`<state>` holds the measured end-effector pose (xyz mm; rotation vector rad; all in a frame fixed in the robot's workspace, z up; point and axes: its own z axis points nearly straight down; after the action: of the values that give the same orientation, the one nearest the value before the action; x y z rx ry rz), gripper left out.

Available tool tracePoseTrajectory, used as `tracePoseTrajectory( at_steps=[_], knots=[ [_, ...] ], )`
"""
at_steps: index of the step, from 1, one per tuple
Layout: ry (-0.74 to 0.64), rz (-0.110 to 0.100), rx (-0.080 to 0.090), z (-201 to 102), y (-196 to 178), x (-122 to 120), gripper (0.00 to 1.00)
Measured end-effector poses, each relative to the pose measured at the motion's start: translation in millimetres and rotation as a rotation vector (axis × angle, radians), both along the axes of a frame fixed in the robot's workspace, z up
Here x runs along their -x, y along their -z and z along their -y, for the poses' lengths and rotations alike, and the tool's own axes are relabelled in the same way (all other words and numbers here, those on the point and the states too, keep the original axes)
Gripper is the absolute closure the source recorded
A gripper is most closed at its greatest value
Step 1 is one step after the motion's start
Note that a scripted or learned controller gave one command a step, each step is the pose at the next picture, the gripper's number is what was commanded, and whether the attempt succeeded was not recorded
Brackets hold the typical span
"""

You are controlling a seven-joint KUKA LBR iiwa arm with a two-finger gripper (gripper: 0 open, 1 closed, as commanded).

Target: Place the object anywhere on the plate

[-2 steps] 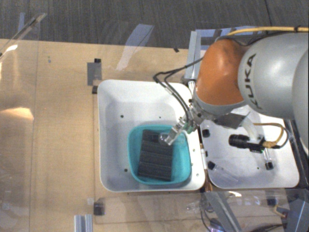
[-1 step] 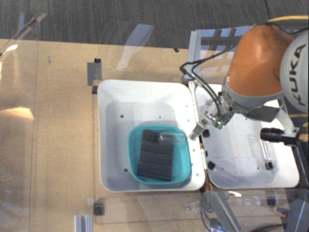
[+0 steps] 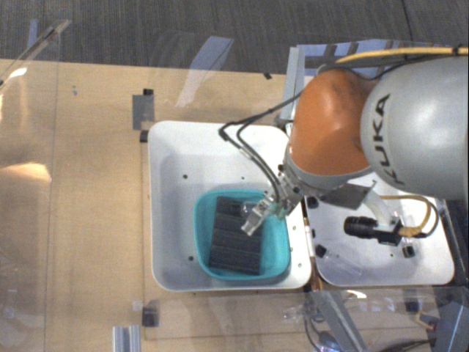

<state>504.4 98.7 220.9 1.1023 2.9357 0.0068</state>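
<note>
Block [image 3: 234,239] is the thing to watch: dark, ribbed, rectangular. Going from the left, you've got the left bin [image 3: 168,196], and in its lower half sits a teal plate [image 3: 202,229] with a raised rim. The block lies flat inside that plate, tilted a bit off square and taking up most of the plate's floor. So as far as I can judge, it's already where the task wants it.

Next over, the gripper [image 3: 256,220] is right at the block's upper right corner, over the plate. Honestly can't tell whether it's clamped or let go, or even whether it's touching the block or just above it.

Handling guess: looks stiff, not squishy, probably fairly light, and not fragile. The ridges on top should help against slipping. I'd pinch it across the narrow width, on the two long straight sides near the middle, since a corner hold would likely let it swing.

Further right is the big grey arm [image 3: 410,123], hanging over the seam between the bins, then the right bin [image 3: 440,266].
</note>
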Motion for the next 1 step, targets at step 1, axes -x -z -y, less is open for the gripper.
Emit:
tracePoseTrajectory(
  at_steps=[1],
  knots=[
    [-0.101, 0.006, 0.002, 78.1, -78.8, 14.9, 0.0]
  ],
)
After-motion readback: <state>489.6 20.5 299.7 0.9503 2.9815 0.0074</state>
